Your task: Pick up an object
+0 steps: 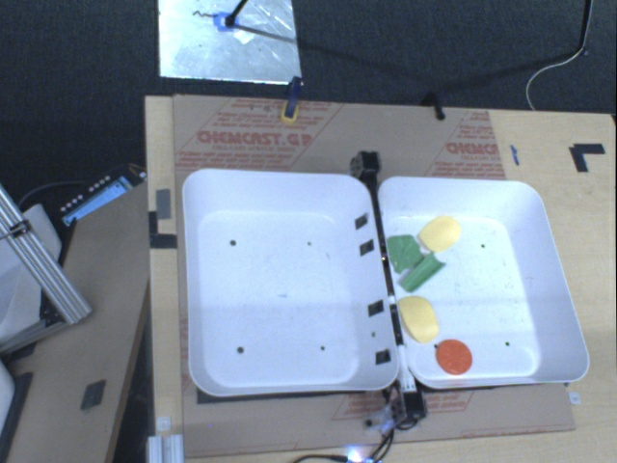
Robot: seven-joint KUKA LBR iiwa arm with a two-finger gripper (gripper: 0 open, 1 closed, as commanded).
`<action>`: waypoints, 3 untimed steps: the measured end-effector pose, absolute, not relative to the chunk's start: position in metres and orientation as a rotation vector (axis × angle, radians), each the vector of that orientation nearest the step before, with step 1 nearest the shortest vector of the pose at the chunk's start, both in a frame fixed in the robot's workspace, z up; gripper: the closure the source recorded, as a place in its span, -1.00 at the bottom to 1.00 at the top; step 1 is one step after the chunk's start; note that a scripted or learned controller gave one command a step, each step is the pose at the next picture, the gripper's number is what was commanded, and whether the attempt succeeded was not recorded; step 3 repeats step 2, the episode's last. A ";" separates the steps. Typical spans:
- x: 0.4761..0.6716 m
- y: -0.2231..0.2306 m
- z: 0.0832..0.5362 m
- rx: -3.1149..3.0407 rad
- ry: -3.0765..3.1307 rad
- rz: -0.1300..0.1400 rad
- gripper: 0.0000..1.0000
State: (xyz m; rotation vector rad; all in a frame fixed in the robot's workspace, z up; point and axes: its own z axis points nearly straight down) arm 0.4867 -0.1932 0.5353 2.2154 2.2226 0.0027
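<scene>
The right bin holds several small objects near its left side. A yellow piece lies at the upper middle, with a green block and a green stick just below it. Lower down sit another yellow piece and an orange-red disc near the bin's front wall. All of them rest on the bin floor.
The left bin stands beside the right one, joined by a dark clip strip. A silver plate lies beyond the bench at the top. A metal frame stands at the far left.
</scene>
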 end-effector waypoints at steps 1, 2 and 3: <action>0.487 -0.190 0.535 2.215 2.223 0.003 1.00; 0.517 -0.207 0.535 2.216 2.219 0.001 1.00; 0.517 -0.207 0.535 2.216 2.219 0.001 1.00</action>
